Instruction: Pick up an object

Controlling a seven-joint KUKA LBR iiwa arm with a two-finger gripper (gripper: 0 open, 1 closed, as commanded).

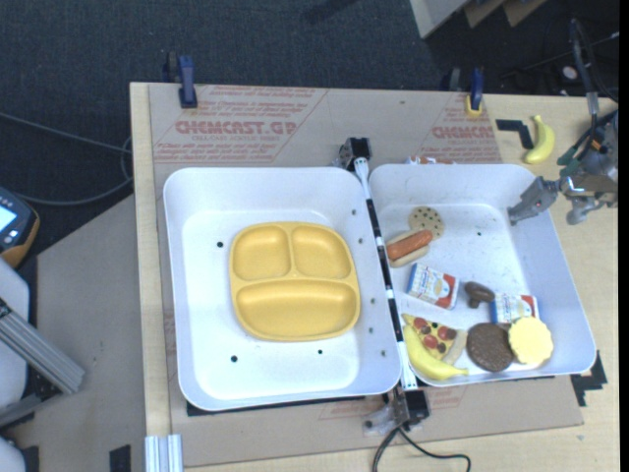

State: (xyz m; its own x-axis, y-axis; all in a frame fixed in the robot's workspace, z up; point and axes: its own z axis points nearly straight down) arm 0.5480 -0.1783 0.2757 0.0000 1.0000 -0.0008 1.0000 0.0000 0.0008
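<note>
Rightward, end effector (pixel 546 201) hovers over bin rim (pixel 539 187).

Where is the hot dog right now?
The hot dog lies in the right bin, near its upper left corner, just below the cookie and above the small milk carton.

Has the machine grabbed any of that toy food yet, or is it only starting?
Only starting, it seems. Nothing looks picked yet: the hot dog, cookie, small carton and banana all lie in the right bin. The gripper sits at that bin's far right rim with nothing visibly in it. Still left: reaching in, gripping one item and lifting it.
</note>
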